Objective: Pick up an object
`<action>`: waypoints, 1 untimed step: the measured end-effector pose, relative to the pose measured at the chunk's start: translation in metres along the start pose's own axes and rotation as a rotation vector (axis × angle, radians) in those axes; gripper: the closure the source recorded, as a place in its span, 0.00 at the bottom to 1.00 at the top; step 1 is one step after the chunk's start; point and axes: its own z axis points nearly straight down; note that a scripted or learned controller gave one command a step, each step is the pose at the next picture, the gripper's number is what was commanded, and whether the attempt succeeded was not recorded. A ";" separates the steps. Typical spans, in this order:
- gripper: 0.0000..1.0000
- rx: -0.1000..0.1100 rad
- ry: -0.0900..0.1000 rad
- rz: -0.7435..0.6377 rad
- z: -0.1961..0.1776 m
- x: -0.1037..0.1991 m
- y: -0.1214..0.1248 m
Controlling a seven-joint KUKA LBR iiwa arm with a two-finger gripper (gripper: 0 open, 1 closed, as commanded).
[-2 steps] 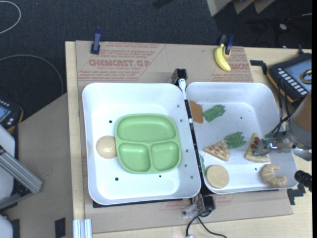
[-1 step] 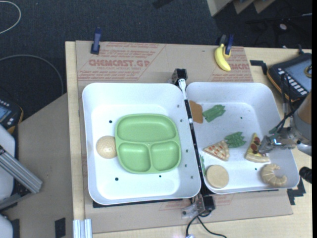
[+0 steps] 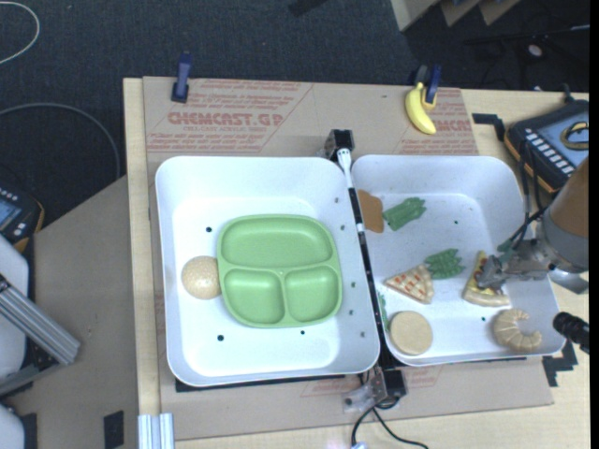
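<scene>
Gripper (image 3: 496, 271) over pizza slice (image 3: 486, 286), right bin (image 3: 440, 171).
Slice: tan crust, red/dark toppings, wedge shape, at bin's 4 o'clock; fingers' state can't tell.

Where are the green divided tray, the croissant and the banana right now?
green divided tray (image 3: 279, 269): camera view, on its centre ridge.
croissant (image 3: 518, 329): camera view, middle of its curved body.
banana (image 3: 419, 112): camera view, middle of its yellow body.

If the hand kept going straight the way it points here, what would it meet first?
The hand points toward the view's left and down into the right bin. It sits just over the pizza slice at that bin's right side, so that slice would likely be met first, though height above it is unclear.
</scene>
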 end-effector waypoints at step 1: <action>1.00 -0.014 -0.002 -0.009 -0.125 0.080 0.022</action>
